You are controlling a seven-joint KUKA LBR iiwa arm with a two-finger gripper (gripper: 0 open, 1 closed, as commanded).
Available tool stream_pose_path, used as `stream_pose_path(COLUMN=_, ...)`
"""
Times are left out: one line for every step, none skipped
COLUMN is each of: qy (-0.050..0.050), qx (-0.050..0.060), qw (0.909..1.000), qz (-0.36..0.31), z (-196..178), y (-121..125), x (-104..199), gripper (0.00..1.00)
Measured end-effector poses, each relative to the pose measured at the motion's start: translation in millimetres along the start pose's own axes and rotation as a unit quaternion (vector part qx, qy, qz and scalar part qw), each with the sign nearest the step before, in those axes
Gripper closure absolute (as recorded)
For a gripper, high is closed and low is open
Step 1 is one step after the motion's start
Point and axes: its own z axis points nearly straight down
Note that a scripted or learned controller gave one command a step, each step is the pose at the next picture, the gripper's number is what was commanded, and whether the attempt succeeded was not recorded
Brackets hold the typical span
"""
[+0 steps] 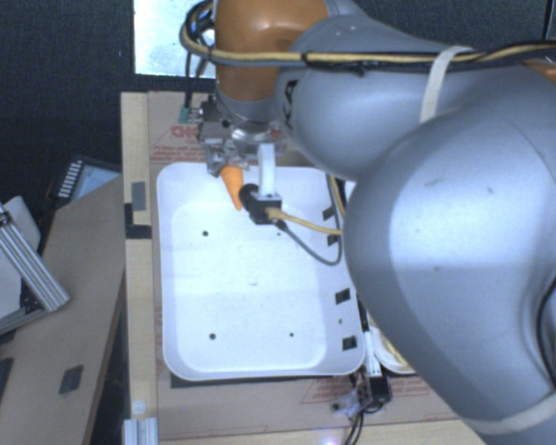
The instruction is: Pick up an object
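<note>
small orange object (232, 183), tilted, at the far edge of the left white bin (250, 341).

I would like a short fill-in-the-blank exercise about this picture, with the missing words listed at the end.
1. The small object at the gripper is ______ in colour.
2. The gripper is above the ______ edge of the white bin, as the camera sees it.
3. The band above the arm's wrist is ______.
4. The arm reaches in from the view's ______ side.

Missing words: orange; far; orange; right
</note>
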Motion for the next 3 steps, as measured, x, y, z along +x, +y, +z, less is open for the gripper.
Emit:
stream_pose_path(qy=0.000, qx=-0.001, qw=1.0000, qz=-0.002, z=-11.1, y=0.6, x=0.6, gripper=1.00)
stream_pose_path(qy=0.000, qx=-0.003, qw=1.0000, qz=-0.005, z=-22.4, y=1.2, x=1.0, gripper=1.00)
stream_pose_path(qy=0.001, qx=0.000, qw=1.0000, qz=0.000, z=-48.9, y=0.2, x=0.0, gripper=1.00)
